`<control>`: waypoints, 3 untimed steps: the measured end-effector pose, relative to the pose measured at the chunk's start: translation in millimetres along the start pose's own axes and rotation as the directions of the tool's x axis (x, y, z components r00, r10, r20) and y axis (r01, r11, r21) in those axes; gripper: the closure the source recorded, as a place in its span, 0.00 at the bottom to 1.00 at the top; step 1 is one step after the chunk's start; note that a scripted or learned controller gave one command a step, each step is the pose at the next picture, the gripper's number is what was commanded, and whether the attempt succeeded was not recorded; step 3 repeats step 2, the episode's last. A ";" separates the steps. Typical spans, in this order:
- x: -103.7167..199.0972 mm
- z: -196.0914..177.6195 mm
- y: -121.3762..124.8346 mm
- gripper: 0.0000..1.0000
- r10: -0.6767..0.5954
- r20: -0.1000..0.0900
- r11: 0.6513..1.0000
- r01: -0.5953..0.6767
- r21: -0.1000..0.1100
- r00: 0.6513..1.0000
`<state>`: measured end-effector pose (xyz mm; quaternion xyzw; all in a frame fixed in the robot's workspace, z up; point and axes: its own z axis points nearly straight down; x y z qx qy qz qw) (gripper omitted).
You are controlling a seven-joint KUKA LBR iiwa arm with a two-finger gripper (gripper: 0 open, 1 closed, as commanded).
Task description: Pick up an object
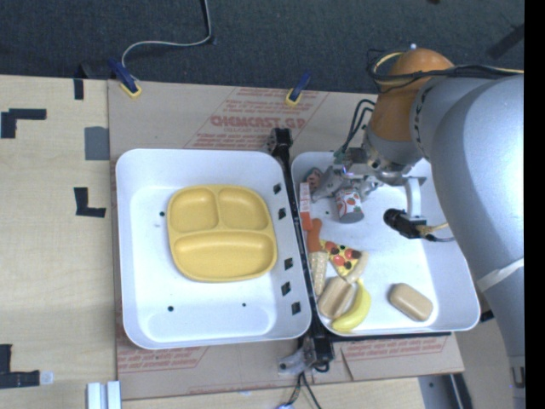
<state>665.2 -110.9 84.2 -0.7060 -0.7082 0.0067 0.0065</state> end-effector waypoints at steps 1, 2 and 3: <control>0.1 -9.8 -0.8 1.00 -0.001 0.000 1.000 0.001 0.004 1.000; 58.3 -98.6 -98.1 1.00 0.001 -0.001 1.000 -0.001 -0.020 1.000; 58.3 -98.6 -98.1 1.00 0.001 -0.001 1.000 -0.001 -0.020 1.000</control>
